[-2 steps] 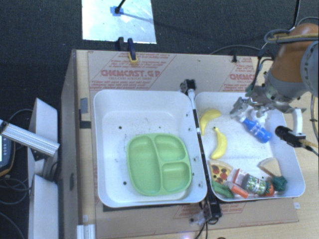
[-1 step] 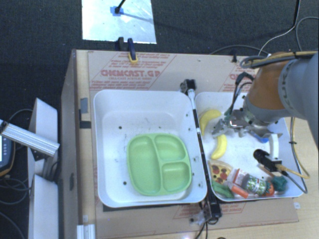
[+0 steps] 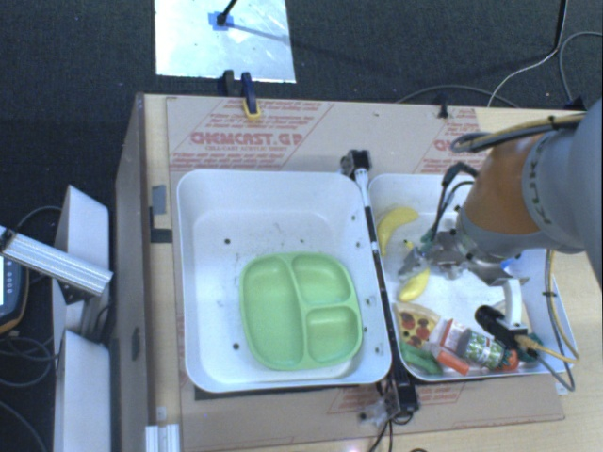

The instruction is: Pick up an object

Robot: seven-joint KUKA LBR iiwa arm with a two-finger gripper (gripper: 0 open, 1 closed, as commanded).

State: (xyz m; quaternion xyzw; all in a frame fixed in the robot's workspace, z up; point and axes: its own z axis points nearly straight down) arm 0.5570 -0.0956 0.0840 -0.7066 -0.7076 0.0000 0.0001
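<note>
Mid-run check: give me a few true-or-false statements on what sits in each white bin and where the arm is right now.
1. The pale green divided plastic plate lies in the left white bin. True.
2. The yellow banana-shaped toy lies in the left bin. False: it lies in the right white bin, near its far left corner.
3. The pincer is over the right bin, above a small yellow piece. True.
4. The green plate holds food toys. False: its three compartments look bare.
5. The pizza-patterned flat piece lies near the right bin's front edge. True.
</note>
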